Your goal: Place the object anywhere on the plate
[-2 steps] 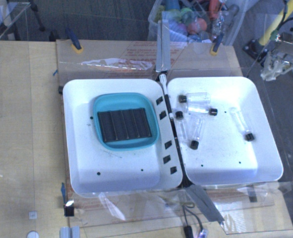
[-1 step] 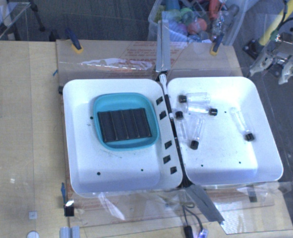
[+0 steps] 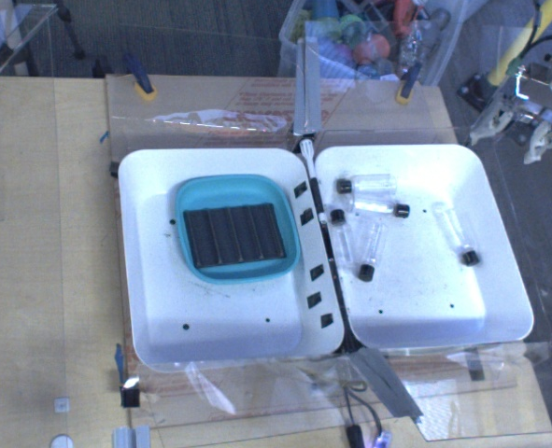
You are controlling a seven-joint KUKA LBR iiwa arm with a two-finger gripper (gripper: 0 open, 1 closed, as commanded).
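1. The wooden bench (image 3: 42,250) carries everything. Cardboard and crinkled clear film lie under the bins, so the footing looks slightly soft.
2. The left bin (image 3: 149,278) holds the target, and the right bin (image 3: 500,297) holds the things to pick. They sit touching along a centre seam (image 3: 315,241) marked with black tabs. Any carry has to clear that raised seam.
3. A clear tub of bright toys (image 3: 378,7) stands behind the bins, off the working path.
4. The teal plate (image 3: 187,250) lies flat in the middle of the left bin, with a dark ribbed insert (image 3: 233,234) filling its floor. Since anywhere on the plate counts, I would aim for the centre of the insert. A round object could roll along the ribs, so a low release seems wise.
5. The gripper (image 3: 526,124) hangs beyond the right bin's far corner, well apart from every object. I cannot tell whether it is open or closed, and nothing is seen in it.
6. Several clear vials with black caps lie on their sides in the right bin, none yet on the plate. The lone vial (image 3: 451,231) near the right wall looks the easiest pick. The clustered vials (image 3: 371,199) by the seam lie close together and invite a glancing miss.
7. Grasping across the lone vial's body at mid-length should stop it rolling or tipping
8. Two blue clamps (image 3: 143,84) pin the backing at the far edge
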